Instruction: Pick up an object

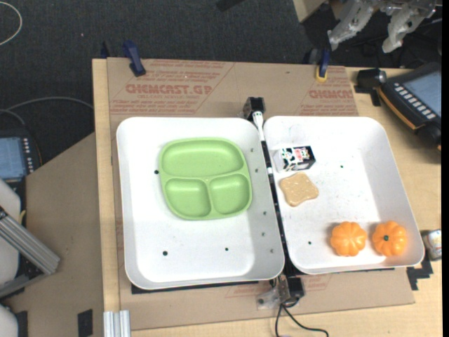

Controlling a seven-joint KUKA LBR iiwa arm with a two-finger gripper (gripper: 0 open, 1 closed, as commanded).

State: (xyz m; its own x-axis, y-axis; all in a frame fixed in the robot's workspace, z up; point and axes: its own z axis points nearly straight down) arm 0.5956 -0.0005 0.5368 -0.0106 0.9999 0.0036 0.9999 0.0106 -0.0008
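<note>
1. Reaching down and toward you is what the next move needs, as you can judge from the pincer [372,20] sitting at the far right corner, beyond the bins and above the surface [210,83].
2. You can see its pale fingers spread apart with nothing between them.
3. You have candidates in the right bin [365,135]: a small black-and-white carton [296,157] nearest the pincer, a toast slice [298,189] just in front of it, and two orange pumpkins [349,238] side by side at the near edge.
4. You will find a green divided plate [205,177] in the left bin [137,209], farthest away.
</note>
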